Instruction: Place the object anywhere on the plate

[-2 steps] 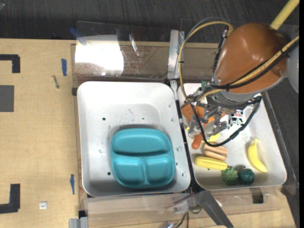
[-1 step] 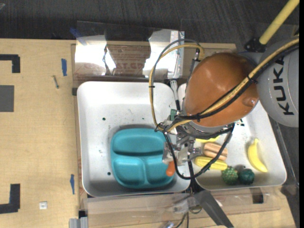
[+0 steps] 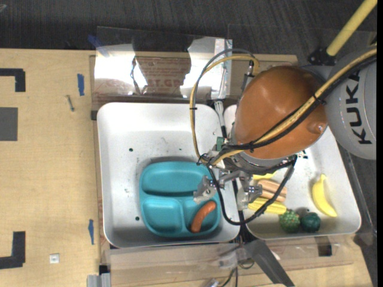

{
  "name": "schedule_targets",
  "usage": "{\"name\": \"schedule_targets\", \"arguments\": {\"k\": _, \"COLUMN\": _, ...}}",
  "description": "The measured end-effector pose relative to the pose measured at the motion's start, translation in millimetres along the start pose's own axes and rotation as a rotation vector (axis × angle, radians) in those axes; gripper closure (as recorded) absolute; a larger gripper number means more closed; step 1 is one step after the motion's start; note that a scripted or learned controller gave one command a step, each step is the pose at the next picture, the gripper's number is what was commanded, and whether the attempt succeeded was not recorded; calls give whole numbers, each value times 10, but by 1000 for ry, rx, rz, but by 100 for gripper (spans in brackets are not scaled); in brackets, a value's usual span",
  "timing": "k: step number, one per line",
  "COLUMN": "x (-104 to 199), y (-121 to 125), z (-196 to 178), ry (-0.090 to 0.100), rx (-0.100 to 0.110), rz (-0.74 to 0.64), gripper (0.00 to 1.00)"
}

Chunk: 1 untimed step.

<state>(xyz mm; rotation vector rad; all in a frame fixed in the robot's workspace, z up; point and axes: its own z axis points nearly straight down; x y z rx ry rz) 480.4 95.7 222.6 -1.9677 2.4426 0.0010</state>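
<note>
Below, we see a teal plate, smooth plastic with rounded corners and a ridge splitting it into compartments, lying in the left bin, whose white surface is glossy. A sausage, orange-red and slightly curved, rests in the plate's lower right compartment. Our gripper sits at the plate's right edge, just above the sausage and apart from it; we cannot tell how it is set. In the right bin lie a banana, a bumpy green ball and a darker green ball.
</note>
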Motion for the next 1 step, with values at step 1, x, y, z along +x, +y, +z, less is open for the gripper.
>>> {"name": "schedule_targets", "arguments": {"k": 1, "x": -66, "y": 31, "z": 968, "ry": -5, "rx": -2, "rz": -119, "gripper": 0}}
